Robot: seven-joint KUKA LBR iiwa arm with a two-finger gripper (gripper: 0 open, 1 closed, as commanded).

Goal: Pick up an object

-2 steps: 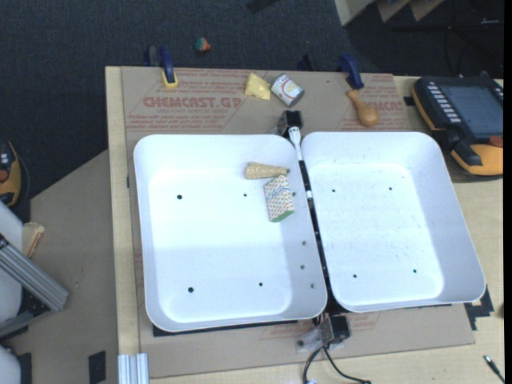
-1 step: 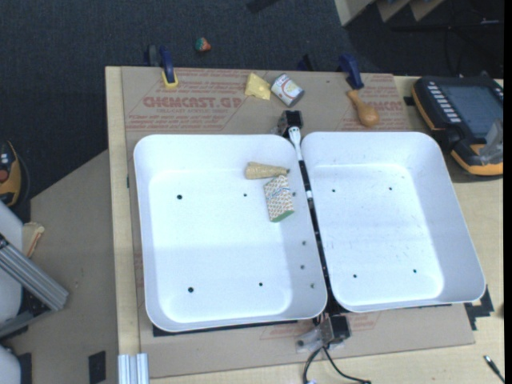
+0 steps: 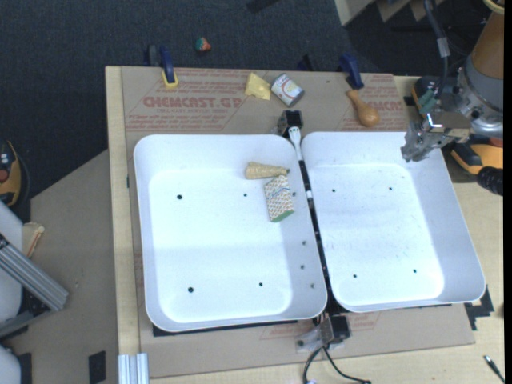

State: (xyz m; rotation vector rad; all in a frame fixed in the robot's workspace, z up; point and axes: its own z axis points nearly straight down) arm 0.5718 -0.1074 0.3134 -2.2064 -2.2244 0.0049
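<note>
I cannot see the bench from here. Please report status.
Hand above right bin's far corner, holding nothing visible. Cone and patterned packet in left bin. Nothing blocking.

1. Left bin: white plastic, smooth, showing a soft sheen.
2. Right bin: same white plastic, its floor looking finely speckled and slightly duller.
3. Board under the bins: brown cardboard-like sheet, matt, carrying red printed lettering.
4. Cone-shaped object: tan, looking rough and matt.
5. Patterned object: appearing as printed cloth or paper, matt; material not certain.
6. Pear-shaped piece on the board: looking like smooth, lightly glossy wood.
7. Gripper: showing grey metal, dull finish.
8. Floor: dark blue carpet, looking coarse.
</note>
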